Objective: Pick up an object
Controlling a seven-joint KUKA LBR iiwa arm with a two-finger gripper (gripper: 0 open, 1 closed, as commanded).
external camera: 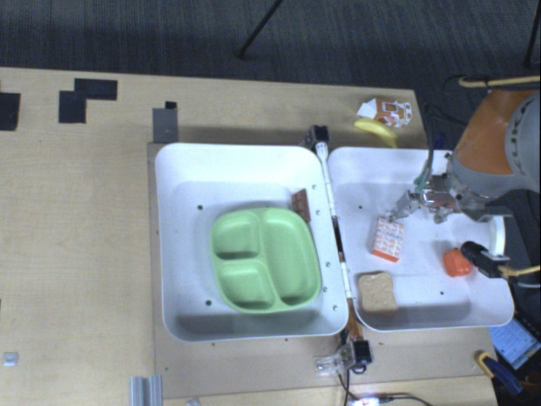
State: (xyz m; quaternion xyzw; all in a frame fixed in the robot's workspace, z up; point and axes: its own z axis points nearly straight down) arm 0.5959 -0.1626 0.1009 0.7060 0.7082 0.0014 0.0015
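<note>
- Tool [412,203]: centre-right of frame, over upper half of the right bin [439,163]. Aperture: cannot tell from this angle. Nothing visible in its grip.
- Nearest candidate obj.: red-and-white packet [388,238], flat on the bin floor, just below-left of the tool tip. Contact w/ tip: cannot tell.
- Other candidates, same bin: tan block [377,292] at lower-left corner; orange lump [457,263] toward the right side, near the arm.
- Left bin [182,244]: green divided tray [264,259] at centre; small brown piece [299,201] by the upper-right wall. Both well apart from the tool.
- Desk [76,227], upper right of frame, outside the bins: yellow item [372,128] beside a small printed pack [390,111].
- Status (est.): approach approx. complete; grasp and lift not yet done. All objs rest on bin floors.
- Remaining (est.): descend onto the packet, close, raise clear of the bin, verify hold.
- Risk (est.): packet looks thin and flat; a pinch may slip off.
</note>
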